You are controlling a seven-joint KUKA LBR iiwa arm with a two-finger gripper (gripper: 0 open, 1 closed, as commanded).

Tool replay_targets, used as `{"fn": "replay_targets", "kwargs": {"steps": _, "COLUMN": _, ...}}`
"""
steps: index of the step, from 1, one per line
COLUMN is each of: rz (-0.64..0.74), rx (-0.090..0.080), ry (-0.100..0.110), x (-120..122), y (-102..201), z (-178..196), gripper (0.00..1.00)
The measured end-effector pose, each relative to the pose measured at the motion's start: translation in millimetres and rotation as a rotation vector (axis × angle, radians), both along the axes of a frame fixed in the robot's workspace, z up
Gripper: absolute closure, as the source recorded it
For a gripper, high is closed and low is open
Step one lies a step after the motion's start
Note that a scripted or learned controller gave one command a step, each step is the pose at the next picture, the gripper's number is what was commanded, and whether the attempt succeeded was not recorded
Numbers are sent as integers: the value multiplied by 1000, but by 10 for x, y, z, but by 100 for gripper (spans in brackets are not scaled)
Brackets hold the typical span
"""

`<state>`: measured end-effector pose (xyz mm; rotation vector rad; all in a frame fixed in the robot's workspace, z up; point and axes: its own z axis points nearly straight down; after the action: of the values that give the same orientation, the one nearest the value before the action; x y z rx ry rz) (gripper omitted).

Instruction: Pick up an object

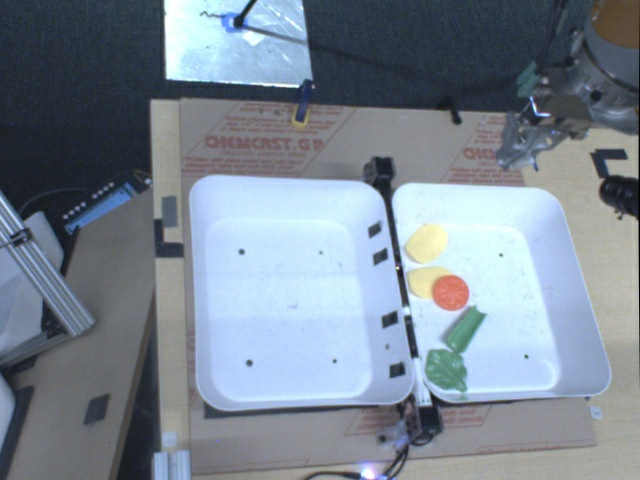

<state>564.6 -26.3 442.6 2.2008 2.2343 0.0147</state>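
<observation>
In the right bin [560, 268], near its left wall, lie several small objects. A pale yellow piece [428, 240] sits farthest back, with a darker yellow piece [422, 281] just in front of it. A round red-orange piece [451, 292] touches the darker yellow one. Below them are a green stick-shaped piece [464, 328] and a green leafy piece [446, 370] at the front left corner. My gripper [517, 154] hangs above the bench beyond the right bin's far rim, well away from all the objects, with nothing seen between its fingers.
The left bin [290, 288] adjoins the right bin along a black clipped seam [400, 298]. A cardboard sheet [320, 133] lies under both bins. A shiny metal plate [238, 26] lies at the back. A metal rail [40, 278] stands at the left.
</observation>
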Motion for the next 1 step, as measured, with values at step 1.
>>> {"fn": "replay_targets", "kwargs": {"steps": 1, "rz": -1, "rx": 1, "ry": 2, "x": -54, "y": 884, "z": 511, "gripper": 100}}
